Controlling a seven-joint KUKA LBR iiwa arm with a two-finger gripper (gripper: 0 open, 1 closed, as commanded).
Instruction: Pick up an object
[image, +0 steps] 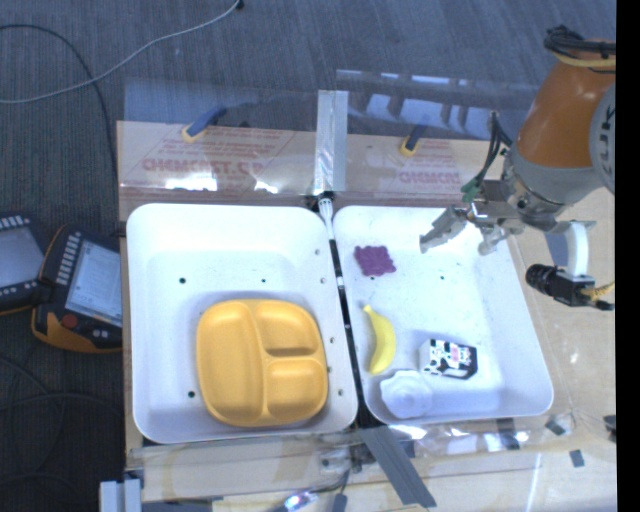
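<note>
Purple grapes (375, 260) lie in the right bin (520, 330), where we also see a banana (379, 340), a small black-and-white carton (449, 358) and a white cup (405, 393). Our gripper (464, 232) hangs over the bin's far right, fingers spread wide around nothing. A yellow divided plate (263, 360) sits in the left bin (160, 300).

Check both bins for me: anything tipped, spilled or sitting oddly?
Nothing stands out. The yellow divided plate lies flat in the left bin; the purple grapes, banana, white cup and small black-and-white box lie apart in the right bin.
</note>
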